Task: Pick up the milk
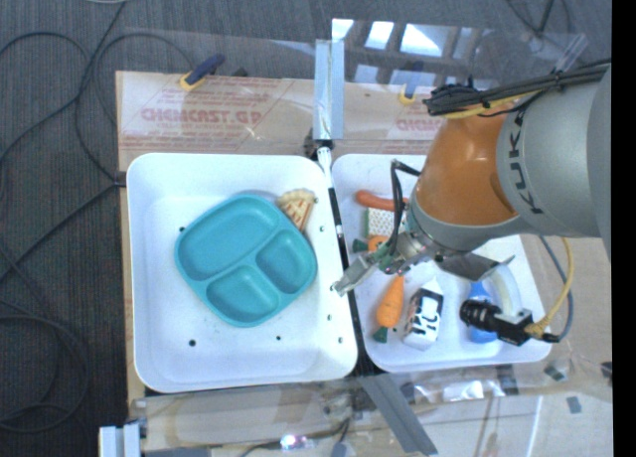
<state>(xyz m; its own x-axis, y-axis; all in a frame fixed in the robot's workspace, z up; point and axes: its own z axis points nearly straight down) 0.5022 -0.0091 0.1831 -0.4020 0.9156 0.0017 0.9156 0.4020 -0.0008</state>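
left bin (149, 346): you have a teal divided plate (246, 258) lying flat in the middle of it, with a pale wedge-shaped toy (297, 207) touching the plate's far right edge. nothing here belongs to your task.

gripper (363, 271): it sits low at the shared wall of the two bins, its tip reaching left toward that wall. you cannot tell how far open it is from this slant, and nothing shows in its grasp.

right bin (452, 358): this one is crowded, which is likely why the approach looks awkward.

orange sausage (376, 199): it lies at the far end, beside the wrist and well apart from the target.

carrot (391, 303): it lies on a slant just right of the gripper tip, between the tip and the milk, so it could get nudged or grabbed by mistake.

milk (424, 319): a small white carton with black markings, near the front of the right bin, just beside the carrot. it is not held.

arm (467, 177): its orange band hangs over the bin's far half, hiding part of the floor.

blue thing (479, 296): it rests right of the milk, leaving you a narrow slot.

judgement: you would need to shift right and forward to centre over the carton.
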